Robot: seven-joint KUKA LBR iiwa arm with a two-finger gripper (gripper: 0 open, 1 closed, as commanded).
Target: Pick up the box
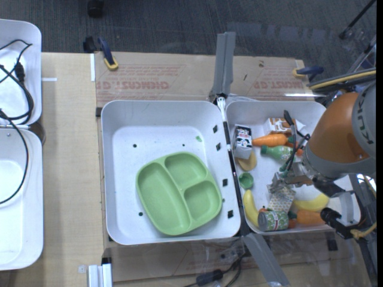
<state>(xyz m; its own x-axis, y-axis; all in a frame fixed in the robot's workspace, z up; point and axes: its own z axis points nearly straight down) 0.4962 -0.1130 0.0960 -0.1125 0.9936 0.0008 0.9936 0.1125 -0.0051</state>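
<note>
**Desk:** What was on the bench?

**Photographer:** The left bin [114, 160] held a green tray [179, 193]. The arm [338, 139] hung over the crowded right bin [236, 160]; whether its gripper [286, 181] had closed, I couldn't tell. The box [242, 141] stood near the divider, beside a carrot [269, 140].

**Desk:** Advice?

**Photographer:** Probably approach from above, clear of neighbours.

A small black-and-white box [242, 139] lies at the right bin's [234, 178] left wall.
</note>
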